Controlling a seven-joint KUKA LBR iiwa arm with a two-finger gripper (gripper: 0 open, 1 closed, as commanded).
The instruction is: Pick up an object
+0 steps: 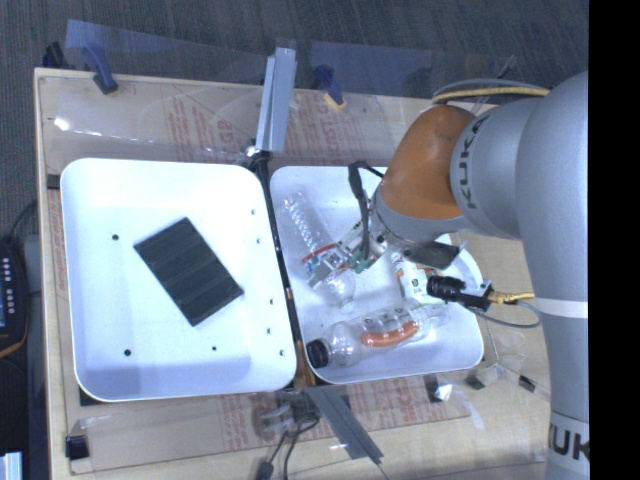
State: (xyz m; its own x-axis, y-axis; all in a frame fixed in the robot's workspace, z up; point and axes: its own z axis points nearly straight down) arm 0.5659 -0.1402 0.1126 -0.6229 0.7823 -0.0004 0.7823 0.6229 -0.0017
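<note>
Glossy white bins [90, 268], clear crinkled bottles [375, 333]

Grey arm [520, 168] reaching in from right, orange-banded wrist bent downward

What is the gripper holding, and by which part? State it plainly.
Cannot be told. The gripper sits low in the right bin against a clear plastic bottle, but the view does not show the bottle between its fingers.

Wooden bench [150, 118], pale, printed with faint red marks. Bearing two shallow white bins side by side: left bin [90, 348], right bin [460, 353], rims nearly touching.
</note>
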